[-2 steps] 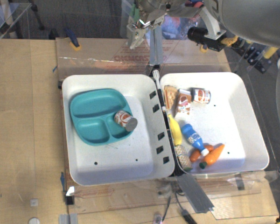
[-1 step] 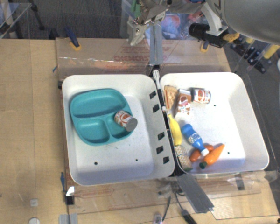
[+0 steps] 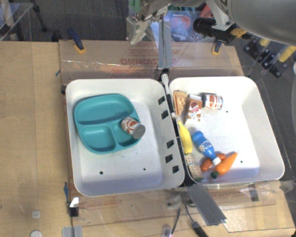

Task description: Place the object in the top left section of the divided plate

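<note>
Two shallow white bins sit side by side on the bench, the left bin (image 3: 89,179) and the right bin (image 3: 259,132), meeting along a central divider. In the left bin lies a teal divided plate (image 3: 96,120), placed toward that bin's 10 o'clock region; its long compartment runs along the far side and two smaller compartments lie on the near side. A small can (image 3: 132,127) with a red-and-white label rests tipped on its side in the plate's near-right compartment, at about 4 o'clock from the plate's centre, its metal end overlapping the rim. The right bin holds a cluster of items along its left wall: a second can (image 3: 213,101) lying at 12 o'clock of the group, a brown-and-white packet (image 3: 194,108) just beside it, a yellow banana-shaped piece (image 3: 185,138), a blue bottle (image 3: 205,146) with a white cap, and an orange carrot-shaped piece (image 3: 225,164) at 5 o'clock, near the bottle's cap. The gripper (image 3: 138,31) hangs at the top of the view, above the bench beyond the left bin's far edge, at 12 o'clock from the plate. Nothing is seen between its fingers; whether the jaws stand open or closed cannot be told.
</note>
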